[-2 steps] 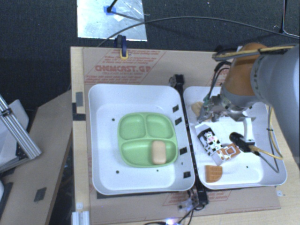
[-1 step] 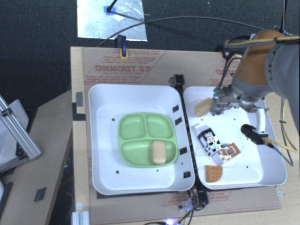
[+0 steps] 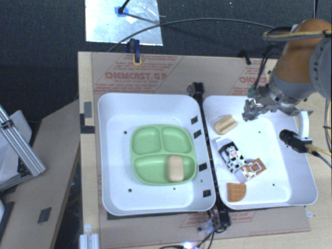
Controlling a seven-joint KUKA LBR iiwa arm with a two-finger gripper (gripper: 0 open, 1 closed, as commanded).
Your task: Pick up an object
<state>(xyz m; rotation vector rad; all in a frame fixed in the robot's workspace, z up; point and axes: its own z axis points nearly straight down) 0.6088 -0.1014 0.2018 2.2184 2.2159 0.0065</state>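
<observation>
Item: bread roll (image 3: 225, 124), my likeliest pick, lay loose in the right bin (image 3: 301, 191) near its upper left. The gripper (image 3: 251, 109) hung just beside it, over the bin's far edge; whether it was open or closed I could not tell. Nearby: patterned packet (image 3: 232, 156), waffle (image 3: 236, 192). Left bin (image 3: 111, 139): green tray (image 3: 148, 139) cradling a yellowish block (image 3: 176, 168).

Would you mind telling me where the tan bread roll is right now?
The tan bread roll lies in the right bin, near its upper left corner, just left of the gripper and above the black-and-white packet.
</observation>
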